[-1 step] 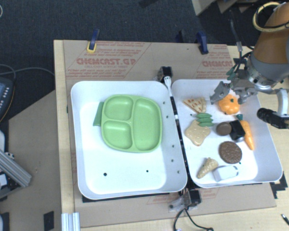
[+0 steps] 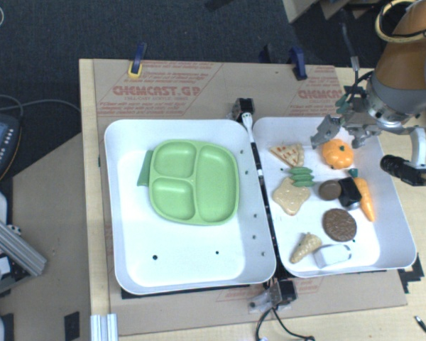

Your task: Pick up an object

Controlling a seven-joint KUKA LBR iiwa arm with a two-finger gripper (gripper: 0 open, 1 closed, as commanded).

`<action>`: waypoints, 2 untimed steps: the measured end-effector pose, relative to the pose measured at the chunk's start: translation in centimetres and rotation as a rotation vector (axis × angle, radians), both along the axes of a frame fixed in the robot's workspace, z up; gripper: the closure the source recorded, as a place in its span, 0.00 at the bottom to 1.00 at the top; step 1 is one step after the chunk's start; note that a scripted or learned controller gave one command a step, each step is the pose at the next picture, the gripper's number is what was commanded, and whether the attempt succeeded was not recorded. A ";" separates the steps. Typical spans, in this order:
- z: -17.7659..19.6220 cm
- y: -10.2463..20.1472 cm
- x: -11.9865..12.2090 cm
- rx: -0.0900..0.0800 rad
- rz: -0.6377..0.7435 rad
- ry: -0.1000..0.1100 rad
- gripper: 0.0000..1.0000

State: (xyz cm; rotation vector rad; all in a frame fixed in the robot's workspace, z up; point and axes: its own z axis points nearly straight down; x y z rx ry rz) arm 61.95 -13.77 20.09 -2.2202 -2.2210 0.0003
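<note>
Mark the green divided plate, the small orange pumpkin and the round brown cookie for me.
Green divided plastic plate (image 2: 196, 183): camera view, on the centre ridge where its compartments meet.
Small orange toy pumpkin (image 2: 338, 154): camera view, middle of its body.
Round brown cookie (image 2: 339, 224): camera view, centre of its top.

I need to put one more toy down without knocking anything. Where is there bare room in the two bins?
Left white bin: a broad bare strip between the green divided plate and the bin's near rim, plus a narrower band along its left wall. Right white bin: crowded through the middle, with the orange toy pumpkin and round brown cookie; the tool hangs over its far end.
</note>
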 end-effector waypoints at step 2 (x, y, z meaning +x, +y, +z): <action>-8.9 1.1 -0.4 0.001 0.001 0.004 0.00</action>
